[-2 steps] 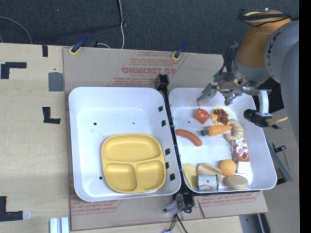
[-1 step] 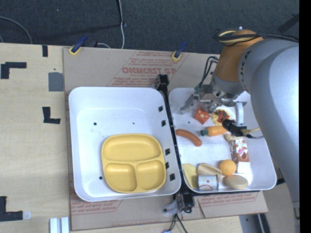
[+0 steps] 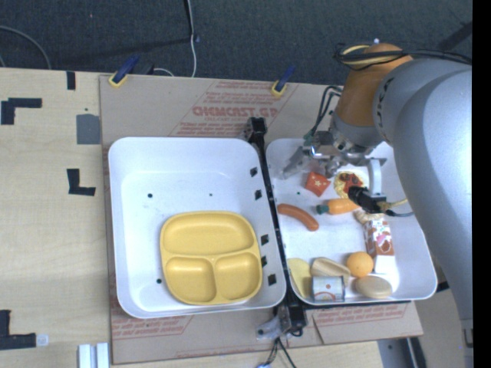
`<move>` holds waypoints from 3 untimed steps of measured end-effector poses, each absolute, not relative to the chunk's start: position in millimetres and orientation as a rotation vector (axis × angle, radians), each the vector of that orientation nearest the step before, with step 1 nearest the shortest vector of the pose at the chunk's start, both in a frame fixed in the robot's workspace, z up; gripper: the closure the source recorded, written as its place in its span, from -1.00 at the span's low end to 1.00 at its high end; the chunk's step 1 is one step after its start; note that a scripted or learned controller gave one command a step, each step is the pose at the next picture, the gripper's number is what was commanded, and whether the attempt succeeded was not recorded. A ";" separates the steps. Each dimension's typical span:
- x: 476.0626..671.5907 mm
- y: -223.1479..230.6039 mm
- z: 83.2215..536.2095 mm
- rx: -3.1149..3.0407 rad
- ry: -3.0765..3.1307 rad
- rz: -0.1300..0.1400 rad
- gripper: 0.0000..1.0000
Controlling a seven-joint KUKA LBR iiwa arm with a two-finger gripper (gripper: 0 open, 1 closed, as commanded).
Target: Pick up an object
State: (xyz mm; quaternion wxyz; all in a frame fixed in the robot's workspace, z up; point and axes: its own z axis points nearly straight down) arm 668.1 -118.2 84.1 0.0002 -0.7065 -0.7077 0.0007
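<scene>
Overhead slanted view of the counter (image 3: 46, 205) with two shallow white bins side by side. The left bin (image 3: 138, 159) holds a yellow divided tray (image 3: 211, 255). The right bin (image 3: 418, 271) holds the candidate objects for the pick.

The arm enters from the right, its orange band (image 3: 360, 102) above the wrist, and the tool (image 3: 311, 156) sits low over the far part of the right bin. Whether it is open or closed, and whether it has hold of anything, cannot be told from this angle; no object is visibly between its parts.

The nearest object is a small red-orange block (image 3: 317, 182), just beside the tool on its near side. Close by it lie a carrot-like piece (image 3: 337, 206), long axis roughly left to right, and a multicoloured item (image 3: 349, 181) touching or nearly touching the block. A sausage (image 3: 298, 216) lies a little further toward the near-left, long axis slanting from far-left to near-right, with open floor around it.

Along the near wall of the bin lie a wrapped bar (image 3: 380, 238), an orange (image 3: 358, 264), a bread roll (image 3: 371, 286), a small carton (image 3: 327, 287) and a pale wedge (image 3: 330, 267), well apart from the tool.

Judgement: the block is the shortest reach, but its crowded neighbours may obstruct a clean grasp; the sausage is the freer target.
</scene>
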 end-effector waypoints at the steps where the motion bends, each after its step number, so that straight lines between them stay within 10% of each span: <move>1: 668.0 -131.2 84.3 -2.221 -2.222 0.003 -1.00; 2: 668.4 -129.9 94.5 -2.219 -2.225 0.003 1.00; 3: 668.3 -130.0 94.4 -2.219 -2.225 0.003 -1.00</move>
